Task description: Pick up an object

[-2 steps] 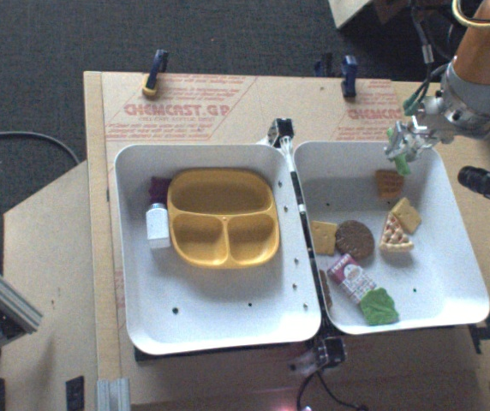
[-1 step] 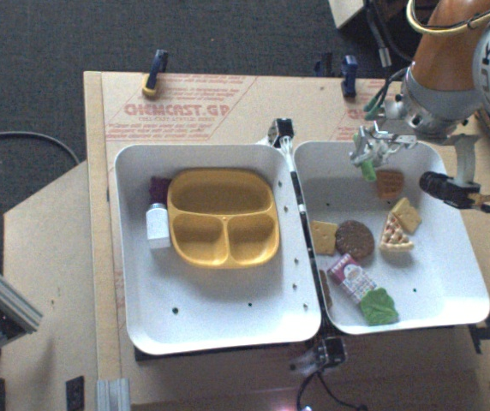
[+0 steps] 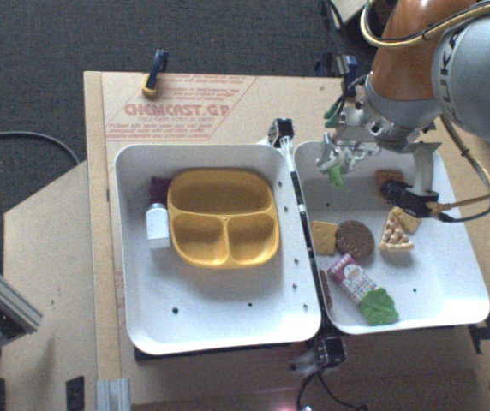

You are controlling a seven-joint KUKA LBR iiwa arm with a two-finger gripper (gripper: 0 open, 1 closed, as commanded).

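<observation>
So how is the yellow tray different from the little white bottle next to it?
The yellow tray is wide, flat and split into three compartments; the white bottle is small, narrow and has none. The tray fills the middle of the left bin, while the bottle sits at the tray's left edge. Both rest in that same bin.

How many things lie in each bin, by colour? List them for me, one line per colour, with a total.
Yellow: 1, the divided tray
White: 1, the small bottle
Dark purple: 1, the piece behind the bottle
Tan: 2, the cracker and pizza slice
Brown: 2, the round patty and the piece at the back
Pink: 1, the packet
Green: 2, the leaf and the bit at the gripper
Total: 10
</observation>
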